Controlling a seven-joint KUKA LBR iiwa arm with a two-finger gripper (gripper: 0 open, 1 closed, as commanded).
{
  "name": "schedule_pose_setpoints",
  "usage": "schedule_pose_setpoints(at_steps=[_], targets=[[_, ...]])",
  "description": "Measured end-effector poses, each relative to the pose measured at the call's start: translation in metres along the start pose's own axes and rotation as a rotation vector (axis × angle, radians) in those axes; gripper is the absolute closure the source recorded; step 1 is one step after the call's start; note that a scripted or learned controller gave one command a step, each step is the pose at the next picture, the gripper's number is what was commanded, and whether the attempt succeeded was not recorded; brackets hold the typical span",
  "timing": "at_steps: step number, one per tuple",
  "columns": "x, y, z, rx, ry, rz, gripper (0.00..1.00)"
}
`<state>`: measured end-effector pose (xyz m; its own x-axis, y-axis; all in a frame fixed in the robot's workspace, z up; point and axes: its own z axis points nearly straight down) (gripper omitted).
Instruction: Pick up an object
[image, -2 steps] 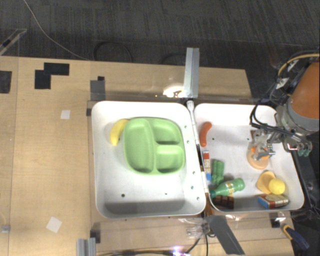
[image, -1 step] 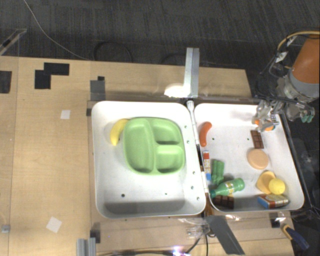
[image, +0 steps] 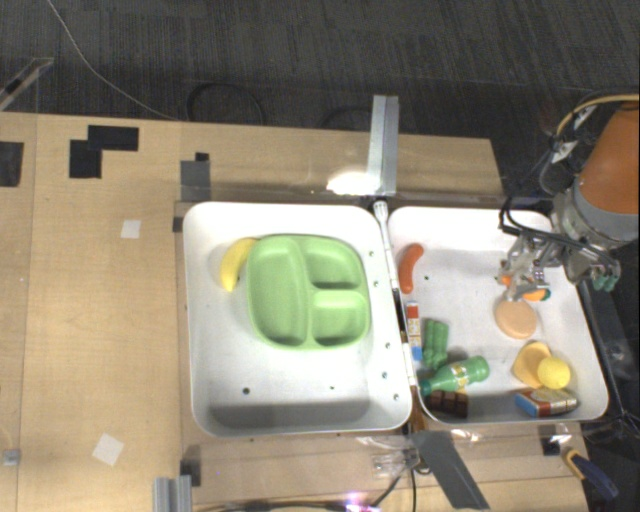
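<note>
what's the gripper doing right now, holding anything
Gripper: low in the right bin, above the tan disc; open or closed cannot be told, and no held object is visible.

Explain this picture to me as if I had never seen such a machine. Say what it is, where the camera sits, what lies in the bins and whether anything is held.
One camera looks down at a slant on a wooden bench with two shallow white bins. The grey and orange shape at the right is a robot arm; its tool hangs over the right bin, just above a round tan disc. I cannot tell whether it holds anything. That bin also contains an orange sausage-shaped toy, a green bottle, a yellow lemon and some small boxes. The left bin holds a green divided tray with a banana beside it.
</note>
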<state>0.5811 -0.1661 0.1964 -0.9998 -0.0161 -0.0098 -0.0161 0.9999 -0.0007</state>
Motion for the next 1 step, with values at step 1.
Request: schedule_pose_setpoints(at_steps=[1], targets=[[-0.0031,0.0010,-0.0130,0.002,-0.011,-0.003,1.00]])
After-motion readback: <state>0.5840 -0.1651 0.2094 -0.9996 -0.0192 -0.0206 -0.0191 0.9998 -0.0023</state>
